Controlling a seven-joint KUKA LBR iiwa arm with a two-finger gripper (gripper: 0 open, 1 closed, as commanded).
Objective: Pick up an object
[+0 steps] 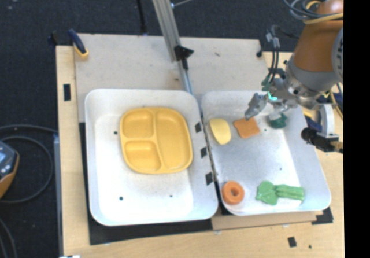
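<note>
Gripper (266, 106): we see two fingers spread, nothing between them
Wedge (247, 129): just below-left of it
Risk: we may nudge the wedge; fingers close on air

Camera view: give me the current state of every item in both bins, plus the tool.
Yellow tray: flat in the left bin, compartments bare.
Yellow piece: lying in the right bin near the divider.
Orange square: flat in the right bin, beside the yellow piece.
Orange ring: flat at the front of the right bin.
Green toy: lying at the front, right of the ring.
Tool: over the back of the right bin, holding nothing visible.
</note>
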